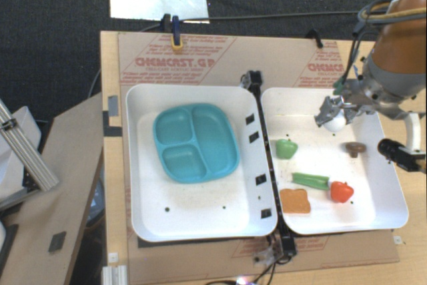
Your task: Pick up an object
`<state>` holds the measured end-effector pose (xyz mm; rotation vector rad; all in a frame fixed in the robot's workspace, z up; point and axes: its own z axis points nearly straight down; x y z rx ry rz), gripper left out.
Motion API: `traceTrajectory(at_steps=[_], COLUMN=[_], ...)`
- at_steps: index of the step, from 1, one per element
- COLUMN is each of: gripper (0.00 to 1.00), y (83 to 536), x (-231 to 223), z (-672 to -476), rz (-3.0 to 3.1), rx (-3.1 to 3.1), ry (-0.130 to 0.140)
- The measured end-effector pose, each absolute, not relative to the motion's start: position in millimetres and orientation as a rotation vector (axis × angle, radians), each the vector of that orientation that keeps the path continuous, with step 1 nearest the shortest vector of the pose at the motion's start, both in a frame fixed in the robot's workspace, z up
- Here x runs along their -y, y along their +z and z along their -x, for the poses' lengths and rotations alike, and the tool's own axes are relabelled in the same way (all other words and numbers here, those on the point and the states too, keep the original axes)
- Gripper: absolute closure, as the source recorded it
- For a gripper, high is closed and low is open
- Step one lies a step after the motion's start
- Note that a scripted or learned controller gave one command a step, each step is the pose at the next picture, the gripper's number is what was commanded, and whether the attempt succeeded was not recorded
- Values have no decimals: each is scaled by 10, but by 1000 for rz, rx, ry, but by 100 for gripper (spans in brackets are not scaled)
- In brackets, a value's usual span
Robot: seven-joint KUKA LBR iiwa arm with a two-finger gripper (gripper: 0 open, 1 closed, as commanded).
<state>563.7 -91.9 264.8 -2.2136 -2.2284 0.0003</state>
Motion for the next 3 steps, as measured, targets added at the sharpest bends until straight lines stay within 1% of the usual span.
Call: traceTrajectory(at_steps=[1,2,3], gripper=[100,100,100], y=[2557,2422,2306], x=[501,-26,-615], z=[-5506,-5340,-5240], rz=[2212,2210,2210], rx=[2230,2230,2231], ry=[-1,-1,-2])
